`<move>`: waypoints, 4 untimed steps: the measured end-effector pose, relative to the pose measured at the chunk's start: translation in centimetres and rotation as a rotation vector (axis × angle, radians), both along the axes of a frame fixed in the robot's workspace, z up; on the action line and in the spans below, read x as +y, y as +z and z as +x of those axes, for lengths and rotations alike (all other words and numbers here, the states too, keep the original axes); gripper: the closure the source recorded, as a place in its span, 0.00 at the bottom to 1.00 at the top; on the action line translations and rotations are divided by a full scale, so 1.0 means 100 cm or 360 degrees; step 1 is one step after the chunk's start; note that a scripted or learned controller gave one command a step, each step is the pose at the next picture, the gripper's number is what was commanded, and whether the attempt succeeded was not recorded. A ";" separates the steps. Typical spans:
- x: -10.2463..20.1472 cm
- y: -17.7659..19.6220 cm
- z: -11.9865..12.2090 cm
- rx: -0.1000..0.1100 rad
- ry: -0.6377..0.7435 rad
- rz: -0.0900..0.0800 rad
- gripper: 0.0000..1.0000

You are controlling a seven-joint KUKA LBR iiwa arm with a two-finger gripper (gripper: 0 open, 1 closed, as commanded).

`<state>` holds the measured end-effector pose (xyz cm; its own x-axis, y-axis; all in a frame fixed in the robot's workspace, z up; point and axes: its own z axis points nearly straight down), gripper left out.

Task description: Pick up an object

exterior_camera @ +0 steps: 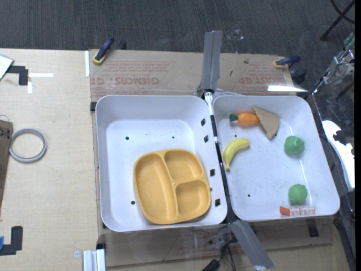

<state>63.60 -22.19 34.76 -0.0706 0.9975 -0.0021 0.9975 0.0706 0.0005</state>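
Note:
The right bin [316,168] holds several small items. An orange toy carrot [246,118] with a green top lies at its back, touching a tan wedge [268,121]. A yellow banana [234,149] lies near the bin's left wall. One green round object [294,145] sits toward the right, and a second green one [298,193] sits near the front. A flat red and white piece [297,210] lies by the front rim. In the left bin [113,151], a yellow divided plate [172,185] rests at the front.
A roll of tape [25,145] lies on the bench at far left. Cardboard [152,75] with two blue clamps [103,49] runs behind the bins. A grey strip [211,61] stands where the bins meet at the back.

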 end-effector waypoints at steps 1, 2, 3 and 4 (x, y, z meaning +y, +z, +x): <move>0.000 0.093 0.024 0.0001 -0.0164 0.0001 1.00; 0.001 0.101 0.025 0.0003 -0.0158 -0.0004 1.00; 0.002 0.108 0.026 0.0005 -0.0152 -0.0008 1.00; 0.003 0.115 0.028 0.0009 -0.0146 -0.0011 1.00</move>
